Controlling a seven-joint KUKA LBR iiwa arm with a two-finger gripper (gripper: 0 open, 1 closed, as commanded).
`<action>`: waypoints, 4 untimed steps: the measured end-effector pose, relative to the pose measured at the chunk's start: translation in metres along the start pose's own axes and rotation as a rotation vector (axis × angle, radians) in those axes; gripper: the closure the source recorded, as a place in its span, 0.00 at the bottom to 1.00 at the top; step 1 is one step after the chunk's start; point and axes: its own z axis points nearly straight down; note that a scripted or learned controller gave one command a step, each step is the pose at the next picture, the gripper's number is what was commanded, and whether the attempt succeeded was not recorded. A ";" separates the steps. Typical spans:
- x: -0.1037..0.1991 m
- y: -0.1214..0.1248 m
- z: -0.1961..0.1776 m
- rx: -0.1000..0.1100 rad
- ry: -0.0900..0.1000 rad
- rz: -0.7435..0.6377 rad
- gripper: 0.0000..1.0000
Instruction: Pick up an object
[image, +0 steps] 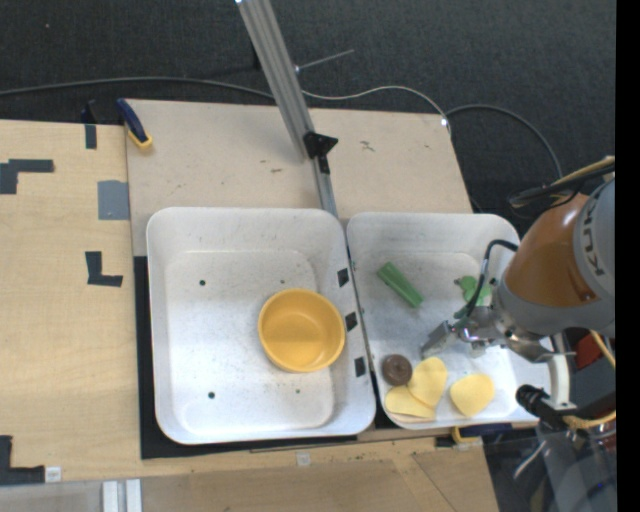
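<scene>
Arm in from right, orange band over right bin (440, 225) right edge. Gripper (447, 337) low over bin's middle, one metal finger (434, 341) showing; open or shut, cannot tell, nothing seen between fingers. Green block (399, 284) lies apart, toward bin's far-left part. Brown round piece (397, 369) at near-left corner, touching yellow pieces (428, 385) along near edge (three, overlapping). Small green thing (468, 288) partly behind wrist. Yellow bowl (301, 330) upright in left bin (200, 225), toward its right edge.
</scene>
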 end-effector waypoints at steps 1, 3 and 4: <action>0.000 0.000 -0.013 -0.002 0.000 -0.001 1.00; -0.004 0.013 -0.119 -0.011 -0.004 0.000 1.00; -0.004 0.014 -0.163 -0.011 -0.004 0.000 1.00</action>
